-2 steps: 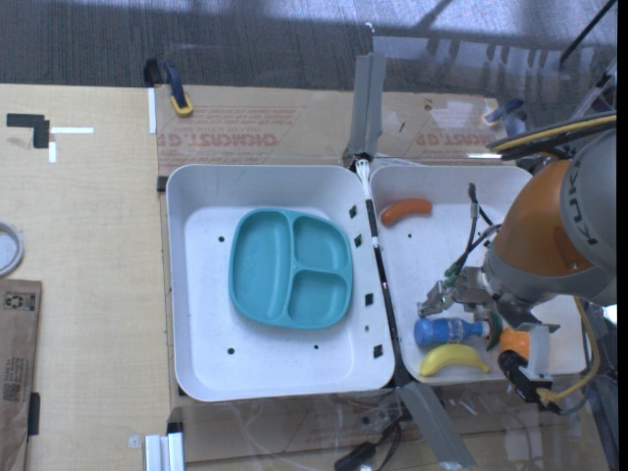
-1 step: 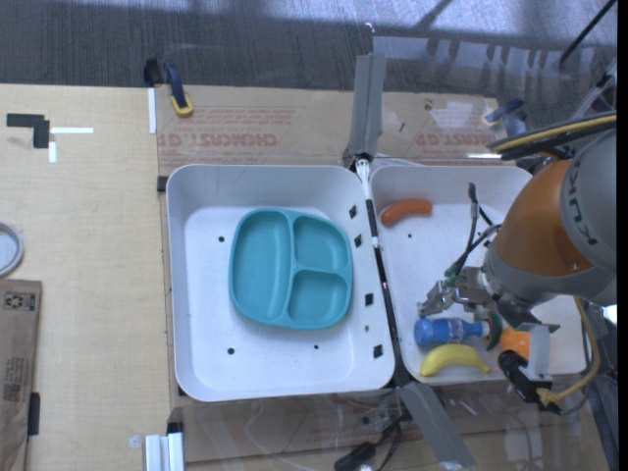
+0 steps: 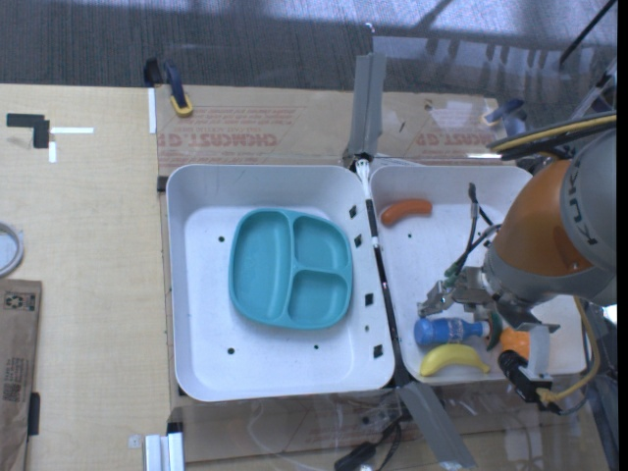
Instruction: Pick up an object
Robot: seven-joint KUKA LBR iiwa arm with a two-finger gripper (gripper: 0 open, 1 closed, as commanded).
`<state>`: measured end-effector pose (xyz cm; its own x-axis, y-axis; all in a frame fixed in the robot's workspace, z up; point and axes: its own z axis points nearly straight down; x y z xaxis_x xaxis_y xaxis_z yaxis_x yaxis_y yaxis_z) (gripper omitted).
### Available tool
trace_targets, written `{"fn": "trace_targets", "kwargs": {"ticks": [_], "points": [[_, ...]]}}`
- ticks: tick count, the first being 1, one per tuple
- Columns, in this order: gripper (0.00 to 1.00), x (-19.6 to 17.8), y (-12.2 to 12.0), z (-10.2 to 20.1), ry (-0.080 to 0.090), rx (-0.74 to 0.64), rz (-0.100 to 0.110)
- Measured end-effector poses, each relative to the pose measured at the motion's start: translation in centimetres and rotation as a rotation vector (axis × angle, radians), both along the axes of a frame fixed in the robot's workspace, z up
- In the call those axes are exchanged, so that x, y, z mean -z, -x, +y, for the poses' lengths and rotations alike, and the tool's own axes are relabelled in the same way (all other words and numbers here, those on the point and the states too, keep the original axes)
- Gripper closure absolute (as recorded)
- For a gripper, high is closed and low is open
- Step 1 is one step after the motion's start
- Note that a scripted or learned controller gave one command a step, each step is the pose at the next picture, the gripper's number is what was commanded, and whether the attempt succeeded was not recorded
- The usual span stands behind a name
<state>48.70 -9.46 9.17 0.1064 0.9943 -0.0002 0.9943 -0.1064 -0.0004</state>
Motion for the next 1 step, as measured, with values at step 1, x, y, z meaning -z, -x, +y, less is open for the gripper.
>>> {"fn": "trace_targets", "kwargs": {"ticks": [1], "points": [[0.00,0.00,0.00,0.00,0.000,0.000,0.000]]}}
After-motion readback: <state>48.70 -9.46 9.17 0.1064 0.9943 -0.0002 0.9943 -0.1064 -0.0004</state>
